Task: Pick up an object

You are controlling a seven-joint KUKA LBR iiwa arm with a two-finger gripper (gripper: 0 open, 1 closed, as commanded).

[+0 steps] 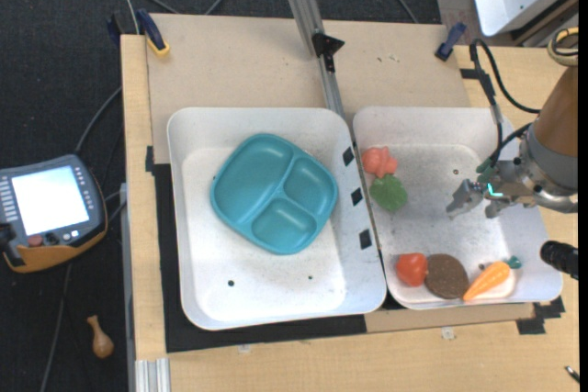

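Toy foods point(387, 192) are lying along the right bin's point(432, 128) left and near edges. The end effector point(470, 197) is hovering spread and empty toward its right edge.

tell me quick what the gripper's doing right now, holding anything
gripper: over the right bin, nothing seen between its fingers; open or shut cannot be told.

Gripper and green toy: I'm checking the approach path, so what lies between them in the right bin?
In the camera view, only bare speckled bin floor lies between the gripper and the green toy; the pink toy sits just above that line.
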